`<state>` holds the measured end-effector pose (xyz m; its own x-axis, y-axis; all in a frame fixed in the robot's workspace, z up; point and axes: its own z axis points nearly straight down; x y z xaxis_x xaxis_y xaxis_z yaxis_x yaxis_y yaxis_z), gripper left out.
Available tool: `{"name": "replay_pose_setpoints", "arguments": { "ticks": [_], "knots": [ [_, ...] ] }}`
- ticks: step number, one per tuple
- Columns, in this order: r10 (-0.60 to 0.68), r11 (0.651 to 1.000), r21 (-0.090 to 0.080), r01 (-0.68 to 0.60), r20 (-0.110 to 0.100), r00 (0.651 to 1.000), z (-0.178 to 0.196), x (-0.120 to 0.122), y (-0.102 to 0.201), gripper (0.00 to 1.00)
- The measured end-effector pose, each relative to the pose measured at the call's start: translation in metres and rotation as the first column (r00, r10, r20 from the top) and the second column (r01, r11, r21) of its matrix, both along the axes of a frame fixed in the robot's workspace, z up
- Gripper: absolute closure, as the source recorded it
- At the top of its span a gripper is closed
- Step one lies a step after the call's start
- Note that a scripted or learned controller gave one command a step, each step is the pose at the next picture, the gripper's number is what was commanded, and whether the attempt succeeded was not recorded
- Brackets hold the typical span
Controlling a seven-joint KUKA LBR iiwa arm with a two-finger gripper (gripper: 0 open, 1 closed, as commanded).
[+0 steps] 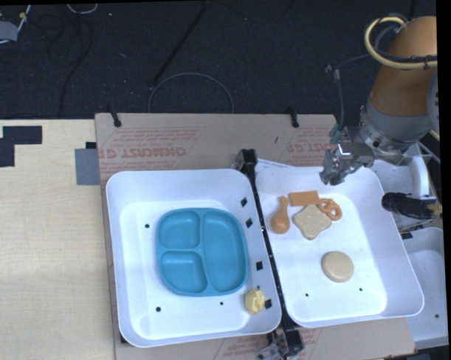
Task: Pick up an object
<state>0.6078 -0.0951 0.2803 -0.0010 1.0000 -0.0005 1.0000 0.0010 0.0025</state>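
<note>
Toast-shaped toy slice [312, 223], pale tan, lies in the right bin [363, 300], toward that bin's 11 o'clock quarter. Touching it at 12 to 1 o'clock is an orange piece [316, 202] with a flat bar and a looped end; where the two overlap, their outlines are hard to separate. An orange spoon-like piece [281, 219] lies just beside the slice at 9 o'clock, near the divider between the bins. A round beige disc [337, 266] sits apart from the cluster at 5 o'clock, with bare white floor all round it.

The gripper [336, 166] hangs over the right bin's far rim at about 1 o'clock from the slice, above the bin's upper corner. It reads as a small grey, glinting mass; whether its fingers are spread or closed I cannot tell, and nothing can be seen between them. The arm [403, 73] above it is cut off by the frame's top right.

The left bin [130, 208] holds a blue divided plate [201, 251] in its middle and a small yellow lump [254, 301] at its 5 o'clock corner, tight against the divider wall. The right bin's near half, from 4 to 8 o'clock, is open floor.
</note>
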Motion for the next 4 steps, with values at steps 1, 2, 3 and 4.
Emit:
{"name": "replay_pose_setpoints", "arguments": {
  "ticks": [1,2,3,4],
  "knots": [
    [0.003,1.0,0.002,-0.003,-0.006,1.0,0.001,-0.011,0.052,1.0],
    [0.002,1.0,0.002,-0.002,-0.008,1.0,-0.013,-0.028,0.092,1.0],
    [0.002,1.0,0.001,-0.002,-0.009,1.0,-0.026,-0.047,0.137,1.0],
    [0.002,1.0,0.001,-0.002,-0.009,1.0,-0.044,-0.05,0.184,1.0]
  ]
}}
